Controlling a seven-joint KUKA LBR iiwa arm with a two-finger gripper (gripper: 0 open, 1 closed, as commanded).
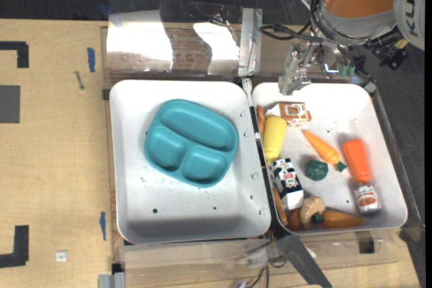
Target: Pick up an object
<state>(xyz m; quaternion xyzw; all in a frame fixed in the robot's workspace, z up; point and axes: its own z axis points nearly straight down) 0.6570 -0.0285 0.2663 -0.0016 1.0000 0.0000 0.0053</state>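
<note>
The approach is in hand — the gripper [297, 77], jaws' state I cannot tell, hovers over the right bin [388, 138], needing descent onto the carrot [321, 147].

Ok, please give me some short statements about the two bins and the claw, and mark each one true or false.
1. The teal divided tray lies in the left bin. True.
2. The claw holds the carrot. False: the carrot lies in the right bin, and the claw hangs over that bin's far rim, apart from it.
3. The yellow bottle lies near the right bin's left wall. True.
4. The orange bottle lies on the teal divided tray. False: it lies in the right bin, near its right side.
5. The small green object lies between the yellow bottle and the orange bottle. True.
</note>
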